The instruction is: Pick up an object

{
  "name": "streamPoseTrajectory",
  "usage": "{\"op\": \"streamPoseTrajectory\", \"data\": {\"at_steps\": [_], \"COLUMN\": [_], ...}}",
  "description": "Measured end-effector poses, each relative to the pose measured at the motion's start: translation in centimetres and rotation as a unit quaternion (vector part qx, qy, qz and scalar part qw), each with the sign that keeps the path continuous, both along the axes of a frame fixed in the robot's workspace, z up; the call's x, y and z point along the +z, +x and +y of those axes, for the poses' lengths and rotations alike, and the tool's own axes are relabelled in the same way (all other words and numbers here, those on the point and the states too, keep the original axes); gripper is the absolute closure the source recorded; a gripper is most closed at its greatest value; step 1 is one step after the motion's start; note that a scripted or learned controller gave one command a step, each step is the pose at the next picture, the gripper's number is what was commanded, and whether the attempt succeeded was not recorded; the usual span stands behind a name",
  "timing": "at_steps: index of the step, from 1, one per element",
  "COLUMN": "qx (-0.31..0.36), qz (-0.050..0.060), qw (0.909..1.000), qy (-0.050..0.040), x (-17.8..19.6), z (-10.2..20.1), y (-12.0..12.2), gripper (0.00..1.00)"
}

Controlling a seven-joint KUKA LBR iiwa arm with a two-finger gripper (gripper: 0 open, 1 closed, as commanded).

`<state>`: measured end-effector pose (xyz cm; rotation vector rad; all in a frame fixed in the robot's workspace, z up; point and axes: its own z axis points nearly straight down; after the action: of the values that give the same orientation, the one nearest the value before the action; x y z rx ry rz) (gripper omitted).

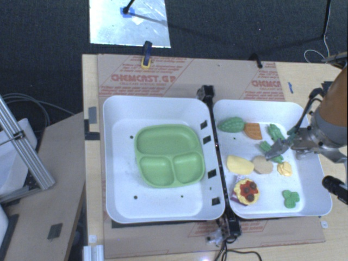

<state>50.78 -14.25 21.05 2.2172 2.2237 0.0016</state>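
I see the grey arm's jaws low in the right white bin, and I cannot tell if they are open or closed. They sit just above a small tan round toy and beside a green leafy toy. Close by lie a pale yellow lump, a little yellow piece, an orange wedge, a bumpy green toy, a red-topped tart and a small green sprig (all loose on the bin floor). The left white bin on the tabletop holds a green divided plastic plate.

High slanted view over both bins
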Motion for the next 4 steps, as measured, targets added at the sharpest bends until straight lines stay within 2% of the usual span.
{"op": "streamPoseTrajectory", "data": {"at_steps": [1, 2, 3, 4], "qx": [0.002, -0.001, 0.005, -0.002], "qz": [0.003, -0.001, -0.005, -0.002], "qw": [1.0000, 1.0000, 1.0000, 1.0000], "qy": [0.0017, 0.0025, 0.0018, -0.0013], "x": [-6.0, -12.6, -2.0, 1.6], "z": [4.3, 4.6, 11.9, 6.8], "y": [-2.2, -1.9, -1.0, 0.6], "gripper": [0.00, 0.00, 0.00, 0.00]}}
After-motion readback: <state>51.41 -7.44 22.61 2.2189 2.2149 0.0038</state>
